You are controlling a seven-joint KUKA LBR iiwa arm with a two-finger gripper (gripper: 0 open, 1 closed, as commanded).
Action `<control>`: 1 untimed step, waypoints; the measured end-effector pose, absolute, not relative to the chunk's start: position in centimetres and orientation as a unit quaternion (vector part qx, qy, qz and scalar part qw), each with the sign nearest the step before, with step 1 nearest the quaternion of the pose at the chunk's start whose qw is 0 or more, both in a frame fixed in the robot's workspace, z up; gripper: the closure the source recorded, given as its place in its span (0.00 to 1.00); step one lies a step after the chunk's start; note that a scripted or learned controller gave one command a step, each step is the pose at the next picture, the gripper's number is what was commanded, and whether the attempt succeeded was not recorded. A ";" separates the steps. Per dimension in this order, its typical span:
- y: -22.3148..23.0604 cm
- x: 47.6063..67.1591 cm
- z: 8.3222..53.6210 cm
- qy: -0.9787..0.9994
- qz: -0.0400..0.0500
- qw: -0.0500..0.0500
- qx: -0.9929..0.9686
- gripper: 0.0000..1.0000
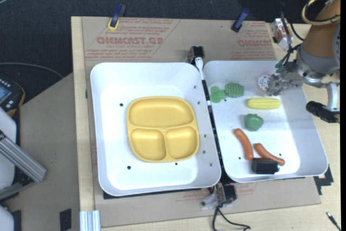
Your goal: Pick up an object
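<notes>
The right white bin point(308, 138) holds toy food. A yellow corn cob point(264, 104) lies near its far side, with a green knobbly piece point(233, 89) and a smaller green piece point(217, 96) to its left. A green pepper-like lump point(253, 121) sits mid-bin. Two orange sausages point(244, 143) point(268, 153) lie toward the front, beside a black block point(265, 167). My gripper point(274, 85) hangs low over the bin's far right part, just above the corn cob, next to a small pale round thing point(263, 81).
The left white bin point(108, 116) bears a yellow divided plate point(162, 128). The grey arm with its orange band point(320, 40) comes in over the right bin's far right corner. Clamps point(115, 17) point(240, 20) hold the cardboard at the back.
</notes>
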State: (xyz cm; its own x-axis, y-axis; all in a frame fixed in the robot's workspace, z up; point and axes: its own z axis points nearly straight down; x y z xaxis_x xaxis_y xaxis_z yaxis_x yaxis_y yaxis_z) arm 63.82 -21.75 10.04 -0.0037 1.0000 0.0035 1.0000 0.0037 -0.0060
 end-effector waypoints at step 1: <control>-22.1 63.3 16.3 -0.707 -0.002 -0.004 -0.707 1.00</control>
State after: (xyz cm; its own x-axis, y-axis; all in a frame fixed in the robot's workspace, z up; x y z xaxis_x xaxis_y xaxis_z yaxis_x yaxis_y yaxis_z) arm 63.33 -22.10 16.26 0.0009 1.0000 -0.0039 1.0000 -0.0009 0.0084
